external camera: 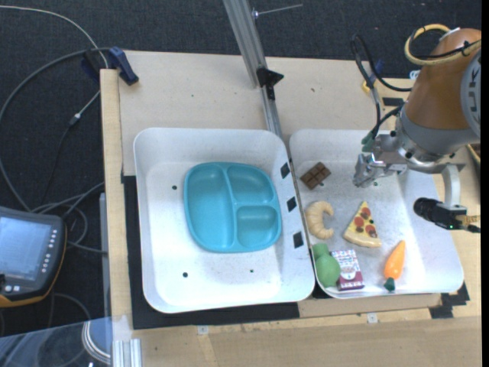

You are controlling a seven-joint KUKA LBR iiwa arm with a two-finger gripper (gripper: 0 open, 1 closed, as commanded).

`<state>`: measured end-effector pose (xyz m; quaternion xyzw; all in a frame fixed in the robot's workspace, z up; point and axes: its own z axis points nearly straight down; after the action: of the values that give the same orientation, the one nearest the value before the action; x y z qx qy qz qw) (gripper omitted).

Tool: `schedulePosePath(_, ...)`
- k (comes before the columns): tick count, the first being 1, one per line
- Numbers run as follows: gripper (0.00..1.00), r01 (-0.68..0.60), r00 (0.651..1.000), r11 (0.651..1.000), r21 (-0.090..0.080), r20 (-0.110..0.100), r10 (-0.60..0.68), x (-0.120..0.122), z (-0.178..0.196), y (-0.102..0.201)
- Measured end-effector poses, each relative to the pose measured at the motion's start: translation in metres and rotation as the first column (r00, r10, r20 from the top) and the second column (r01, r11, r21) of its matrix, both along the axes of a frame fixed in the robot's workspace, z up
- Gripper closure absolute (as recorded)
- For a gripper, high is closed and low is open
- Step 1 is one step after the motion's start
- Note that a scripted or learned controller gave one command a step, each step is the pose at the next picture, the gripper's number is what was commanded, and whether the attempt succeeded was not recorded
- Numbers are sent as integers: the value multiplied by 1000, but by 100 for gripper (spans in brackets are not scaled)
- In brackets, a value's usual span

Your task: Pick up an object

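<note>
Your gripper (370, 170) hangs over the upper part of the right bin (451, 262), and from this angle you cannot tell whether it is open or closed; nothing shows in its grasp.

Nearest candidate: the pizza slice (362, 225), lying flat at about six o'clock from the gripper, close below it. It looks like a light, stiff plastic toy, probably a bit slick. It is a thin wedge, so you'd want to pinch across its narrower upper half, where both edges fit between the fingers, rather than across the wide crust.

At nine o'clock from the gripper sits the chocolate bar (315, 176), small, flat and rigid; take it across its short sides. The croissant (321, 219) lies at about eight o'clock, curved and chunky, easiest across its thick middle.

Further down, along the bin's lower edge: a green pear (327, 267), round and likely to roll, touching a small carton (348, 269) on its right, and an orange carrot (394, 260) at five o'clock, tapered, best held at mid-body.

Count it up: six toys in the right bin, one of each. Two white bins. In the left bin (157, 205), one blue divided plate (231, 206), three compartments.
</note>
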<state>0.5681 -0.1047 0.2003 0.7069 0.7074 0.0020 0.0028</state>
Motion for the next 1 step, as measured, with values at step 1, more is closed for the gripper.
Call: schedulePosePath(1, 100, -1, 1000, 1000, 1, -1, 1, 1, 36, 0)
